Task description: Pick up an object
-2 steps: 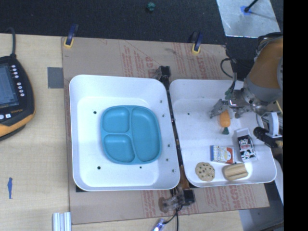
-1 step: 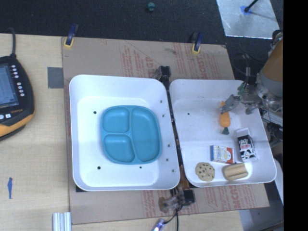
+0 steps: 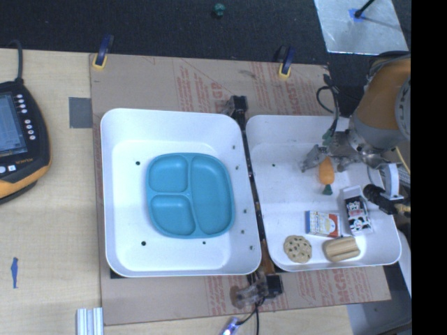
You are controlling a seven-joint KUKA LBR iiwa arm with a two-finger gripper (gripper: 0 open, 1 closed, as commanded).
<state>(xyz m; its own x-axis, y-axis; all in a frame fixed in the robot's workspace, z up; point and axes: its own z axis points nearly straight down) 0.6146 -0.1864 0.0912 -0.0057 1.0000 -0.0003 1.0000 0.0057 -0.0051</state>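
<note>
Low over the far part of the right bin (image 3: 279,128), the gripper (image 3: 326,160) reaches in from the right, its grey metal fingers (image 3: 311,160) spread apart on either side of the top of a small orange carrot-shaped toy (image 3: 326,172). Whether the fingers actually touch the carrot cannot be told; its lower end, with a green tip, pokes out toward the near side and seems to rest on the bin floor. Behind the gripper, the arm (image 3: 380,103) shows its orange band and grey wrist at the right edge. Just beside the carrot, toward the near right, a small black-and-white carton (image 3: 356,213) lies tilted. Nearer still, a small white, blue and red box (image 3: 323,223) lies flat, and along the near wall a chocolate-chip cookie (image 3: 297,248) and a tan bread roll (image 3: 341,249) sit side by side. Across the divide, the left bin (image 3: 119,138) holds a blue divided plate (image 3: 189,194) with three compartments. Both bins rest on a cardboard sheet (image 3: 174,75) held by blue clamps at its far edge. Well to the left, an orange and black teach pendant (image 3: 17,142) lies on the wooden bench (image 3: 42,257).
</note>
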